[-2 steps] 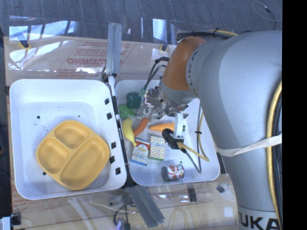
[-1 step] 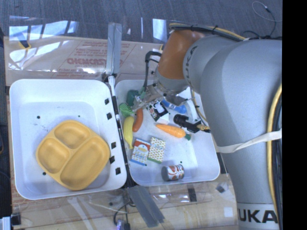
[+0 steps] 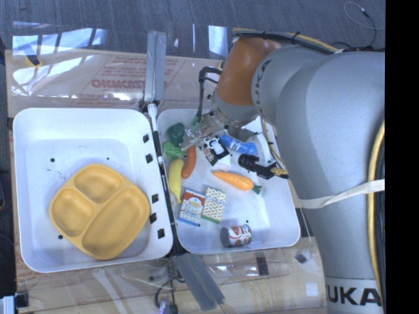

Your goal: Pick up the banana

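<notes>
The banana (image 3: 175, 179) is yellow and lies lengthwise along the left wall of the right bin (image 3: 283, 222). A small orange carrot (image 3: 188, 164) rests against its right side. My gripper (image 3: 197, 137) hangs over the upper left part of that bin. It is above and slightly right of the banana's far end, close to the carrot's top. The grey arm with its orange band (image 3: 241, 70) comes in from the right and covers the bin's far right corner.
Around the banana lie green items (image 3: 174, 135), a blue object (image 3: 237, 144), a second carrot (image 3: 233, 180), two small boxes (image 3: 202, 206) and a can (image 3: 236, 235). The left bin (image 3: 39, 129) holds a yellow divided plate (image 3: 99, 210).
</notes>
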`<state>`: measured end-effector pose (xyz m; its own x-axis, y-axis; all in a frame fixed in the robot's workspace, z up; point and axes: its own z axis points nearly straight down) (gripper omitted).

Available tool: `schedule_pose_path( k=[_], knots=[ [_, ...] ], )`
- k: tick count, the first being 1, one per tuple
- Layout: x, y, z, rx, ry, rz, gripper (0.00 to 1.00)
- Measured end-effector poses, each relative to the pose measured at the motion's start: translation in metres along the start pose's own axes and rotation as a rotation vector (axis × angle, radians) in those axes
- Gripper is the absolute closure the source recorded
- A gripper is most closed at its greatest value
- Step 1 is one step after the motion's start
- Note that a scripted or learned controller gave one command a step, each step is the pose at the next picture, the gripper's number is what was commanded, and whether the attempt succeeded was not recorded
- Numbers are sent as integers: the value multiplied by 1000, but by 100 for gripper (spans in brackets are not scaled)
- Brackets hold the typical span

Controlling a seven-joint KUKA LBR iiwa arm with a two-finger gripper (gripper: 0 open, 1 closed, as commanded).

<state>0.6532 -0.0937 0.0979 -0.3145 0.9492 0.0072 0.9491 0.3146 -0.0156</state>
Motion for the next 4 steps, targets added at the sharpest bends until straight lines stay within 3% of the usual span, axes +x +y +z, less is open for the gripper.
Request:
schedule_pose_path(
  k=[1, 2, 3, 4],
  knots=[
    [16, -93, 9, -11, -3, 164, 100],
    [16, -93, 9, -11, -3, 164, 0],
    [-3, -30, 7, -13, -10, -305, 0],
    [-3, -30, -3, -13, -10, -310, 100]
  ],
)
